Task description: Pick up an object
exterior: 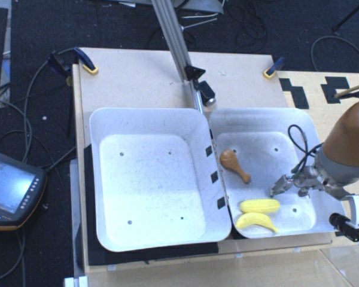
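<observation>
Three objects lie in the right bin (299, 130). A brown wooden piece with a round head and thin handle (234, 163) rests near the bin's left wall. A yellow corn-like piece (260, 205) and a yellow banana (255, 221) lie side by side at the front. My gripper (282, 186) hangs over the bin floor just right of and above the yellow piece, apart from it. It looks open, with nothing between its fingers. The grey arm with its orange band (347, 145) reaches in from the right.
The left bin (102, 130) adjoins the right one along a shared ridge with black clips (215, 175). A slanted metal post (173, 31) rises behind the bins. A black cable (299, 139) loops by the wrist.
</observation>
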You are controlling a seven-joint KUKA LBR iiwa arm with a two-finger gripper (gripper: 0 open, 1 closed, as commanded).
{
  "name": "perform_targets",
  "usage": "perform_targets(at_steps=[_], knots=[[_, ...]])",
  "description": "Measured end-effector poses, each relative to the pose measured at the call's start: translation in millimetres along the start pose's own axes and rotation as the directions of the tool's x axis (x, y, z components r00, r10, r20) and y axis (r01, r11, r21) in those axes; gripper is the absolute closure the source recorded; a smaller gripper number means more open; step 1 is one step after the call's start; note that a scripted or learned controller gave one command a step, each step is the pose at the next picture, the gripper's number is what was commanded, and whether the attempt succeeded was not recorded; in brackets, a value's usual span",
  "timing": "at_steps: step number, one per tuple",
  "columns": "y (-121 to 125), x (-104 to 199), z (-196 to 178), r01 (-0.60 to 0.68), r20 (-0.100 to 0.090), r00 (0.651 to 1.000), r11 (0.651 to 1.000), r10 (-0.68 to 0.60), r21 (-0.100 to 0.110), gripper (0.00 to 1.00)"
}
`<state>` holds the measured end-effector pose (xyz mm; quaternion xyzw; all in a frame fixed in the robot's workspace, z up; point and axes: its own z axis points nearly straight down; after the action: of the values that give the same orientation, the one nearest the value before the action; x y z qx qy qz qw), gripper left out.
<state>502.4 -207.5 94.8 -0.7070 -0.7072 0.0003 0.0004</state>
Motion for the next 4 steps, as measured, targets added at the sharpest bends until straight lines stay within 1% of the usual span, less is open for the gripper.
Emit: perform_targets(at_steps=[1,2,3,4], knots=[[0.7,-0.4,-11.3,0.0,0.001,1.0,1.0,0.0,-0.003,1.0],[1.1,-5.0,-72.6,0.0,0.002,1.0,1.0,0.0,-0.005,1.0],[7.6,-5.0,-116.0,0.001,0.001,1.0,1.0,-0.001,-0.005,1.0],[2.7,-5.0,-159.5,0.0,0.001,1.0,1.0,0.0,-0.005,1.0]])
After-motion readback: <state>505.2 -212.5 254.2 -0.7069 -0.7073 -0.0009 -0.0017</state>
